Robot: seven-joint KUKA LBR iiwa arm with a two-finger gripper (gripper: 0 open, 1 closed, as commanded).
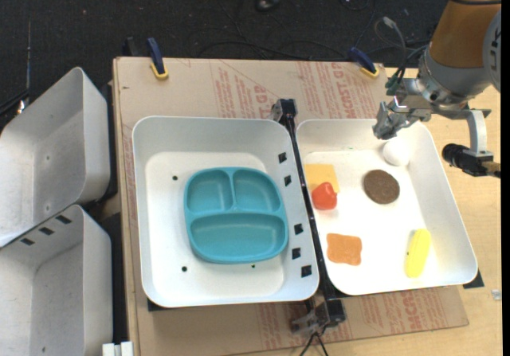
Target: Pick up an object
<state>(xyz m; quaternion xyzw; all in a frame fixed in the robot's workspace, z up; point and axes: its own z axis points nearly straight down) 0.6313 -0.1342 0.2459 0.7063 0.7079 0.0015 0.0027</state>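
Observation:
The right bin (446, 211) holds a white egg-shaped object (396, 152), a brown round disc (382, 186), a yellow square slice (321, 176), a red tomato-like piece (323, 197), an orange flat piece (344, 248) and a yellow banana-like piece (417, 252). My gripper (387, 125) hangs over the bin's far edge, just above and left of the white egg, with nothing visibly between its fingers. The arm's orange band (470, 8) rises at the upper right.
The left bin (159, 187) carries a teal sectioned plate (236, 215). A black divider clamp (287, 111) sits between the bins. Two more white bins (48, 163) stand off the bench at left. Blue-and-yellow clamps (157, 60) pin the cardboard's far edge.

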